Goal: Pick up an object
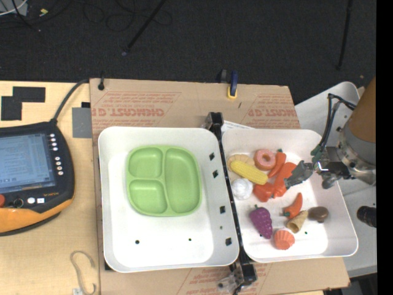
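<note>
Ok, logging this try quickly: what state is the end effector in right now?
End effector: low over the right bin, beside the orange toy pieces; open or closed cannot be told, and no grasp is visible.

A robotics lab: a teach pendant (27, 174) with a lit screen lies at the worktop's (37, 251) left edge, cables (37, 5) trail across dark floor, and clamped cardboard (184, 106) lines the worktop.

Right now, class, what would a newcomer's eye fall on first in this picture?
First, the bright green three-compartment plastic plate, alone in the left white bin. Then the heap of colourful toy food in the right white bin: a yellow corn cob, a pink ring doughnut and a purple bunch of grapes. The grey gripper hangs above it.
</note>
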